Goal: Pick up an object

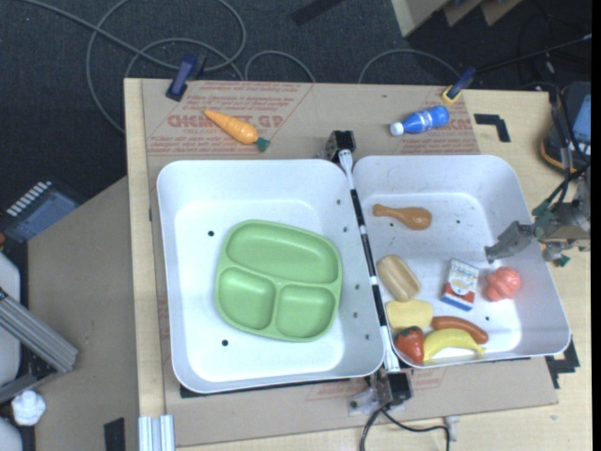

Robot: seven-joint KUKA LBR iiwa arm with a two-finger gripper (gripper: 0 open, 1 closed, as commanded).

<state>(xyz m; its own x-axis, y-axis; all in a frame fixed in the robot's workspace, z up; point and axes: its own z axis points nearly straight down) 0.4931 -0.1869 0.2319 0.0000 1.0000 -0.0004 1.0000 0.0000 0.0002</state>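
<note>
1. My jaws hang over the right edge of the right bin; whether they are spread or pressed together, I cannot tell.
2. Nothing visible between them.
3. Nearest object: red ball, just below my jaws. Small carton sits beside it, further left.
4. Further left: bread roll, brown spoon up-left.
5. Down-left corner: yellow piece, banana, sausage, touching in a cluster.
6. Left bin holds a green tray, well apart from me.
</note>
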